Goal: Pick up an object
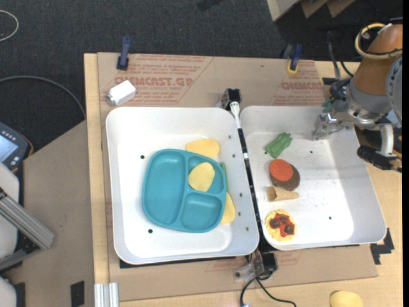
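Gripper [323, 128] over right bin [358, 190] far corner; fingers' opening indiscernible, nothing visibly held.

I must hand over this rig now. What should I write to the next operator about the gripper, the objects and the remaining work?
Gripper: over the right bin's far right corner, nothing visibly held; finger state unclear.
Right bin: green piece, red-topped brown piece, small tan piece, round pizza-like piece.
Left bin: teal divided tray with yellow pieces in and around it.
Done: no pick yet.
Left: grasp and lift one object; the green piece lies nearest.
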{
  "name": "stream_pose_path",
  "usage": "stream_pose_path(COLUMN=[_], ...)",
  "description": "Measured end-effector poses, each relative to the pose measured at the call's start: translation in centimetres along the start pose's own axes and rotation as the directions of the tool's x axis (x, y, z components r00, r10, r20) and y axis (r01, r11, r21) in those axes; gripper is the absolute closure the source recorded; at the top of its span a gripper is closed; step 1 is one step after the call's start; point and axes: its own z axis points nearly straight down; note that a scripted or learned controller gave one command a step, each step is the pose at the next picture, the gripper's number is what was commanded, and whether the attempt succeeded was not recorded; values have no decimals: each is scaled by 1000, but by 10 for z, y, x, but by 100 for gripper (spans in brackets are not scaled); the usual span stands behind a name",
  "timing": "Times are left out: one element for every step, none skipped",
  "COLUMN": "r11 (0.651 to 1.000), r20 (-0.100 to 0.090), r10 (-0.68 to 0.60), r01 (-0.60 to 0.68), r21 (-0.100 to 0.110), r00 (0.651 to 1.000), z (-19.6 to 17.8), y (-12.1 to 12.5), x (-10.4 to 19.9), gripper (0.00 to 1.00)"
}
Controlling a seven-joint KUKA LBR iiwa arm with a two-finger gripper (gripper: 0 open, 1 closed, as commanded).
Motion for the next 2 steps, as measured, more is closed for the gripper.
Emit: stream_pose_path(r11=[1000, 1000], r20=[1, 2], r10=[-1, -1], r01=[1, 1], r21=[-3, -3], r00=[1000, 1000], z=[0, 0], y=[3, 3], x=[0, 0], gripper=[100, 100])
